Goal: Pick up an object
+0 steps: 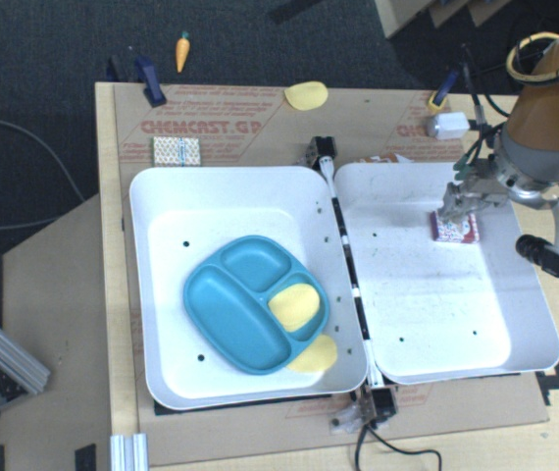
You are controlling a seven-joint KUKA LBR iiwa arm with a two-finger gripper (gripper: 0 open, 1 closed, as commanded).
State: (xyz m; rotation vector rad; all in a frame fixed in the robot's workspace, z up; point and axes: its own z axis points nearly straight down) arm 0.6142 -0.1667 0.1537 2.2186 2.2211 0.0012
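Sitting in the left half of the frame, the left bin [152, 292] carries a blue divided plate [245, 302] whose long axis runs from upper left to lower right. A yellow piece [295, 305] lies in the plate's lower-right compartment, and a second yellow piece [314, 356] rests on the bin floor, touching the plate's lower-right edge. Above this bin, on the brown board of the counter [113, 263], red printing reads partly as "CHEMCAST G.P"; the rest is too blurred to read. A small patterned packet [177, 150] lies just under that printing, a blue clip [148, 81] sits at the board's upper-left edge, a small carrot-like toy [182, 52] lies on the dark floor beyond it, and a pale yellow disc [306, 95] rests at the board's top edge, near centre.

Right of the dark divider, the right bin [427, 332] holds a small red-and-white packet [455, 228] in its upper-right part. It is nearly square, so no long axis shows clearly, and its printing is too small to read. The end effector [459, 204] stands just over the packet's upper edge, touching or nearly so; whether its fingers are spread or closed cannot be told. The grey arm [544, 116] with its orange band reaches in from the upper right.
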